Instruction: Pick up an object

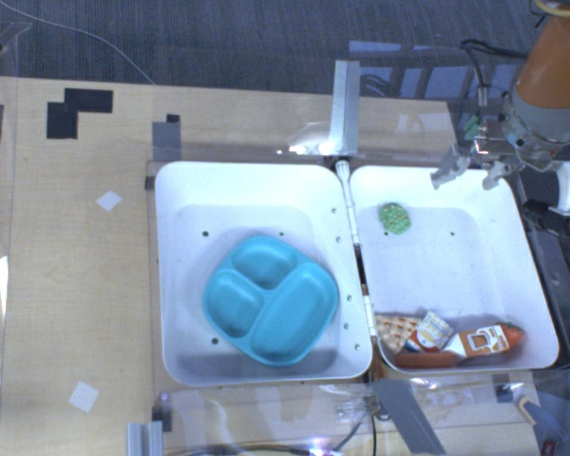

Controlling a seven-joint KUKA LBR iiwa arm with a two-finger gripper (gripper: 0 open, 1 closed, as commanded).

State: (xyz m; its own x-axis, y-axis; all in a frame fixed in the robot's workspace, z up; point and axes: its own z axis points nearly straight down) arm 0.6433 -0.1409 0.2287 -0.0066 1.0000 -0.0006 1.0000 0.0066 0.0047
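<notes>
Nearest the camera, a cluster of small food items [451, 339], including an orange packet and a waffle-patterned piece, lies along the front wall of the right white bin [532, 283]. The left white bin [180, 255] holds a blue three-compartment plastic plate [271, 298]. Farther back in the right bin rests a small green knobbly ball [394, 218]. The jaws [475, 171] hang apart over that bin's far right corner, gripping nothing.

A green ball [394, 218] lies alone in the right bin's [456, 264] far part — packets [454, 338] and a waffle [391, 329] crowd its near edge.
</notes>
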